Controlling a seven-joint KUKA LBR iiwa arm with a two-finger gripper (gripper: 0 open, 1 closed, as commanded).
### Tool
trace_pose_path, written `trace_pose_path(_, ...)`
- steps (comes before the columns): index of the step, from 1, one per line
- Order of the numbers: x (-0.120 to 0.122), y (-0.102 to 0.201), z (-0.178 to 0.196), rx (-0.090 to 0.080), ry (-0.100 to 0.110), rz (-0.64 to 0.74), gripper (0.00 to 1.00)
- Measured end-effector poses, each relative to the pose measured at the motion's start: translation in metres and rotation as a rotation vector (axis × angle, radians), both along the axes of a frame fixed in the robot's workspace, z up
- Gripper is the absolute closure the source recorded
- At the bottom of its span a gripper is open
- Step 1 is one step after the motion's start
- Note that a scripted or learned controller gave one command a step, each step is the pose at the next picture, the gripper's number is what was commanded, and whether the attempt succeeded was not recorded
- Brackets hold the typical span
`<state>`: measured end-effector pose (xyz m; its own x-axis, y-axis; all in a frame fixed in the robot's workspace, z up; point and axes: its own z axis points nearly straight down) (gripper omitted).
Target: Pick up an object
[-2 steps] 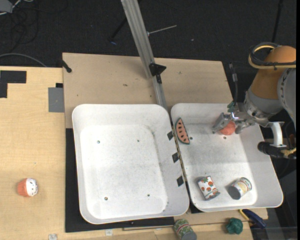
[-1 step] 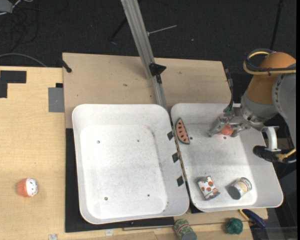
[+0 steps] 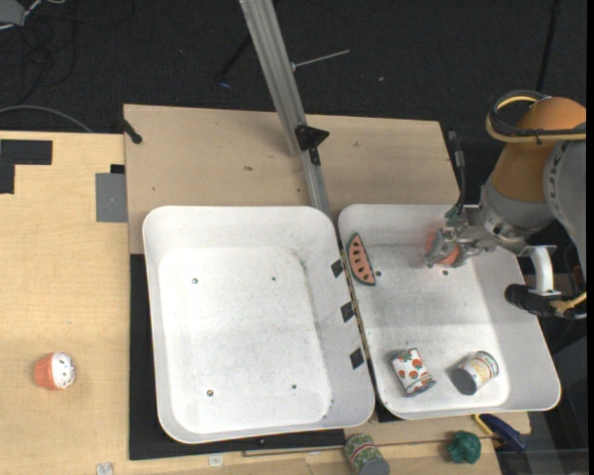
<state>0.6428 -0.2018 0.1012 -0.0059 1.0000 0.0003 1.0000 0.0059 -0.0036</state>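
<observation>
My gripper (image 3: 444, 253) hangs low over the back of the right bin (image 3: 515, 389), reaching in from the right. A small reddish patch shows at its tip; I cannot make out what it is. A watermelon-slice toy (image 3: 361, 260) lies against the bin's left wall, apart from the gripper. A small white box with red spots (image 3: 411, 371) and a tin can (image 3: 475, 371) on its side rest near the bin's front edge.
The left bin (image 3: 178, 231) sits beside the right one. A slanted metal rail (image 3: 282, 77) runs down to the bins' back. A green object (image 3: 463, 447) and a small jar (image 3: 361, 453) lie in front of the bins. An orange-and-white ball (image 3: 54, 371) rests at far left.
</observation>
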Motion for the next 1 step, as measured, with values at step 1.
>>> trace_pose_path(1, 0.0108, -0.0030, 0.0512, -0.002, -0.007, -0.003, 1.00)
